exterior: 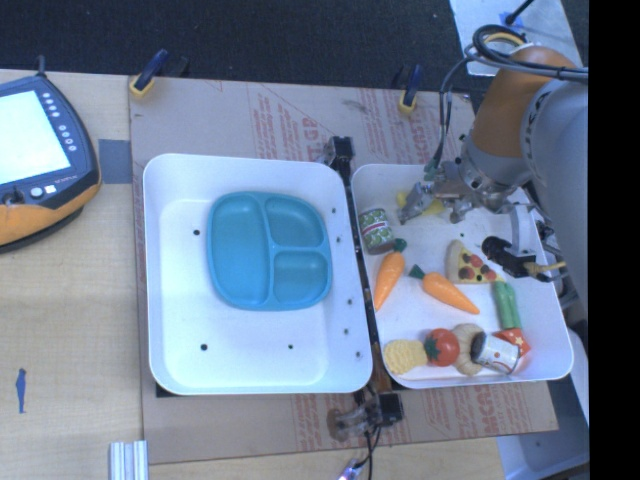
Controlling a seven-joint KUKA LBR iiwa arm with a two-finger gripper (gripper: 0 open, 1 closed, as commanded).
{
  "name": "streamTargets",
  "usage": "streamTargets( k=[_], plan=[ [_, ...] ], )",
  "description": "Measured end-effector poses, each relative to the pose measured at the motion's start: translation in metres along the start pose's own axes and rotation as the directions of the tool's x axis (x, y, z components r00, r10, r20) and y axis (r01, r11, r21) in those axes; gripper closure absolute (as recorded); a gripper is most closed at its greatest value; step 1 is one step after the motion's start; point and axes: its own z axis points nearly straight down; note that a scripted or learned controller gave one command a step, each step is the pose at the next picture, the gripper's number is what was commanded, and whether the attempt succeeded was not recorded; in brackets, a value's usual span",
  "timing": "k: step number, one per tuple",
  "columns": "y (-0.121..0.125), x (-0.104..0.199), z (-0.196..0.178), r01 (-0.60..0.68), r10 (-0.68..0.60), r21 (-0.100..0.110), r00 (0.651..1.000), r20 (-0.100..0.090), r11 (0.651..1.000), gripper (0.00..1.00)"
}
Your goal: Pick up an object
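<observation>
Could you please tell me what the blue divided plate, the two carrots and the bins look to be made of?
Blue divided plate: probably moulded plastic, one even colour with soft sheen and rounded compartment ridges.
Carrots: likely toy plastic, smooth uniform orange with neat green tips; rubber is possible.
Left bin and right bin: apparently white plastic, thin rounded rims, glossy glare.

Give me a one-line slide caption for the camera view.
KUKA arm's gripper hovers at the far edge of the right bin of toy food; left bin holds a blue divided plate.
</observation>
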Motion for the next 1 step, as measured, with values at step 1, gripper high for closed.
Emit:
streamTargets(
  k=[1],
  plan=[
    [0.0002, -0.0004, -0.0106, 0.003, -0.003, 0.001, 1.0, 0.0, 1.0, 1.0]
  ],
)
